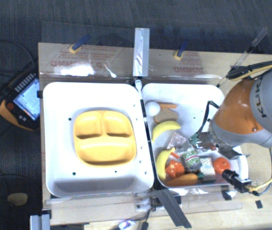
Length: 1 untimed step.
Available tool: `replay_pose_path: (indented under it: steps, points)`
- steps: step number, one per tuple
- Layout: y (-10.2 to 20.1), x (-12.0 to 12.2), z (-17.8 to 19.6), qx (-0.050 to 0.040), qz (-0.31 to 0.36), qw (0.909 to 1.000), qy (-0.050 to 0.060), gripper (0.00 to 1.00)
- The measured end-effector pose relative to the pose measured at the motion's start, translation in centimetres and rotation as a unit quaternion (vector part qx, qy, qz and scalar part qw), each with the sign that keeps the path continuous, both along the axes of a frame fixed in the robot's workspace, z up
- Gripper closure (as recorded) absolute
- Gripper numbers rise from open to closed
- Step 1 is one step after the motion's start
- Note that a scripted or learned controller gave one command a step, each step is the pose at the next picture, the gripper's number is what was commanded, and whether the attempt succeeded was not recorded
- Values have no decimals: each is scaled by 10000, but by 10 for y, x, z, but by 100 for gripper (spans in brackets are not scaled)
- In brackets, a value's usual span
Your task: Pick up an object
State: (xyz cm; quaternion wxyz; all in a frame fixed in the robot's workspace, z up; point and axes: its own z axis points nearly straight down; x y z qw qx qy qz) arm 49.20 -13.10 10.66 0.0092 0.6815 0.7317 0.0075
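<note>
Mia: Dark carpet lies under the wooden bench with two shallow white bins.

Ben: Where's the grey and orange arm's gripper?

Mia: Low in the right bin. It's too hidden to tell more.

Ben: What's close?

Mia: Touching it, a small green can. Beside that, a red tomato, an orange carrot, two yellow bananas. The left bin has a yellow divided tray.
</note>
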Motion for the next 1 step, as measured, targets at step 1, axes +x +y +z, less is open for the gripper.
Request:
replay_pose_path:
  steps: [1]
  points:
    - [52,29,129,-6,503,9987,124,100]
